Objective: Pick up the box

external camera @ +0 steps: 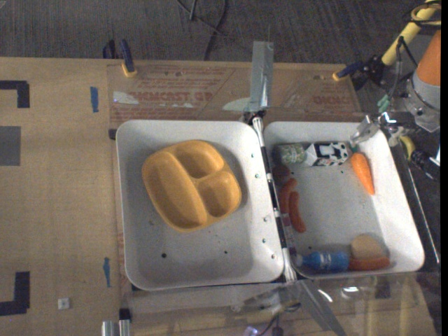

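Box (319, 153) lying at top of right bin (409, 222), beside carrot (362, 172), gripper (369, 129) above bin corner, finger state cannot be told

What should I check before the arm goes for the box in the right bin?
1. Box located: lying at the far edge of the right bin - ok.
2. Top of box unobstructed - ok.
3. Neighbours: carrot close beside it, sausages nearer the front - not ok, tight.
4. Gripper position: at the bin's far right corner, not yet over the box - not ok.
5. Finger state - cannot tell.
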